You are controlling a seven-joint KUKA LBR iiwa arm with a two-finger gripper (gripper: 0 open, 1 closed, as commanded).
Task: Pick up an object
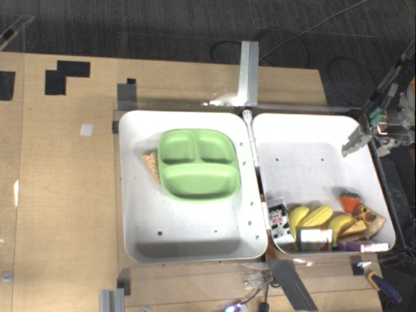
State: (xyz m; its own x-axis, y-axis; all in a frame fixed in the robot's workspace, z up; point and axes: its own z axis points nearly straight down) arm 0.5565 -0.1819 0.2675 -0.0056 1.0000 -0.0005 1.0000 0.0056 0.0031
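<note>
A: Hand [361, 142], at the right rim of the right bin [312, 168]; whether it is open or closed, I cannot tell. Nothing is seen between its fingers.

B: And the objects available for picking?

A: Crowded into the near right corner of the right bin. From the left: a small black-and-white card pack [278, 217]; a bunch of yellow toy bananas [320, 217]; a white box with a red stripe [314, 238] lying against the bananas' front; an orange-red toy fruit with a green top [350, 201]; a purple-and-white tube [367, 246] along the near wall.

B: The hand relative to that pile?

A: Well apart from it, toward the far side.

B: Left bin [140, 194]?

A: It bears a green divided plate [197, 163], three compartments, with a tan textured item [151, 167] tucked beside its left edge
</note>
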